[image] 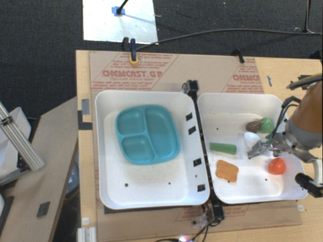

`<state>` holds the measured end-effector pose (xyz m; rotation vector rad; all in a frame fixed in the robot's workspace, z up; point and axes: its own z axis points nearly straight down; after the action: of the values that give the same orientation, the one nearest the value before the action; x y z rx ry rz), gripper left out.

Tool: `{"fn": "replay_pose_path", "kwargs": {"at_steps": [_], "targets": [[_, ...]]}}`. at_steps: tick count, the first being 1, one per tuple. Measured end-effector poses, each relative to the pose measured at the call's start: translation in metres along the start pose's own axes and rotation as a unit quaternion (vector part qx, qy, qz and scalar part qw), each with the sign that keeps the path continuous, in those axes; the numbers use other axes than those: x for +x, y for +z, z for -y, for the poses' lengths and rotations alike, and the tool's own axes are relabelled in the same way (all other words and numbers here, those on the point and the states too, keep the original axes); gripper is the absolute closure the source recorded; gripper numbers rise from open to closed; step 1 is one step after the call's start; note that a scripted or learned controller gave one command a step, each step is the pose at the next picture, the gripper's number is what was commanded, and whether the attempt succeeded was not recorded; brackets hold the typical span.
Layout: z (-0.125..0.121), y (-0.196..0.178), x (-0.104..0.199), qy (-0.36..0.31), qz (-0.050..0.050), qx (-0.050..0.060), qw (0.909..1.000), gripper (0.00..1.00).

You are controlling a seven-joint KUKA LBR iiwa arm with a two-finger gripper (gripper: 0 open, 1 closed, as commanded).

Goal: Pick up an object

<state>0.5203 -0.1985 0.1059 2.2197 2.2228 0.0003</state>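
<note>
The claw (pixel 257 149) hangs low in the right bin (pixel 222 110), and how far it is open I cannot tell. The white object (pixel 251 137) lies just beside it, slightly up-left.

A tan bench top (pixel 166 64) is lying under brown printed paper (pixel 151 72), its red lettering sitting well up and left of the jaws. Dark carpet (pixel 40 44) is spreading beyond it, far left of the jaws. A white sheet (pixel 118 14) is lying on that floor, a blue mark (pixel 119 10) showing on it. A black cable (pixel 227 32) is running across above the jaws. A metal rail (pixel 17 137) is leaning at the far left.
</note>
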Motion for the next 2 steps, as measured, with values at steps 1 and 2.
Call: {"fn": "replay_pose_path", "kwargs": {"at_steps": [1,2], "targets": [[-0.001,0.022,0.000,0.000,0.000,0.000,1.0000,0.00],[-0.002,0.011,0.000,0.000,0.000,-0.002,1.0000,1.00]]}}
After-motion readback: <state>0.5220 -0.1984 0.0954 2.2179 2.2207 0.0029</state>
